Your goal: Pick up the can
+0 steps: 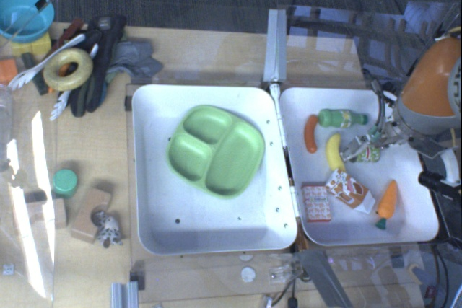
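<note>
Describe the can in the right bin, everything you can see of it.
The can is small and largely hidden beneath the gripper, in the upper right part of the right bin. What shows looks like a label with green, white and a bit of red. It seems to lie on the bin floor, just right of the yellow banana and below the green bottle. Whether the gripper touches it cannot be told; pose and ends are too obscured to read.

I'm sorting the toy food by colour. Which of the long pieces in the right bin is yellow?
The banana, lying near the bin's middle, just left of the pincer. The hot dog is red-orange, the carrot orange, the bottle green.
</note>
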`<state>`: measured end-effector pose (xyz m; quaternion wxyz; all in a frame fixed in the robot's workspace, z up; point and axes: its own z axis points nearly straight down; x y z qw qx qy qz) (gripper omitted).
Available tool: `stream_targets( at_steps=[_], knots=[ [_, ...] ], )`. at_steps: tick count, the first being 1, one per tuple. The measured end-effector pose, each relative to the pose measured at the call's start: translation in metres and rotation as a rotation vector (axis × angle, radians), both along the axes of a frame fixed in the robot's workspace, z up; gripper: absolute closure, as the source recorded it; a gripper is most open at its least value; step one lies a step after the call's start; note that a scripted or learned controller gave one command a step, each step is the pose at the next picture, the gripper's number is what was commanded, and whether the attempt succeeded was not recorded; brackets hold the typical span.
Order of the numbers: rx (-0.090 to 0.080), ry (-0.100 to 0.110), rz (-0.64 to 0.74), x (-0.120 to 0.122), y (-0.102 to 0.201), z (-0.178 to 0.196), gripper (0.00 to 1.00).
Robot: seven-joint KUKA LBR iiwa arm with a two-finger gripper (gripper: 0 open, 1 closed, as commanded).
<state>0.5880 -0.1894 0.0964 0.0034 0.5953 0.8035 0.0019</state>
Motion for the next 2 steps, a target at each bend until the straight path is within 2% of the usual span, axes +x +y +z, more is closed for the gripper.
stream_targets(
  at_steps=[1, 2],
  knots=[
    [-0.001, -0.005, 0.002, 0.003, 0.001, 0.01, 1.0],
    [0.001, -0.002, -0.139, -0.042, 0.065, 0.139, 1.0]
  ],
)
